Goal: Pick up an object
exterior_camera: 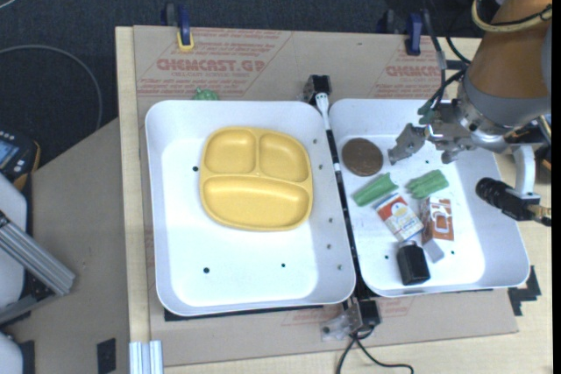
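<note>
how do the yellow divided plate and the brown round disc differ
The yellow divided plate is far larger than the brown round disc. The plate has three compartments; the disc looks plain. The plate lies in the left bin, the disc in the right bin among smaller items. Both lie flat.

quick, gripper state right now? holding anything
gripper: open, nothing between its fingers; it hangs over the upper part of the right bin, above the green pieces.
</note>
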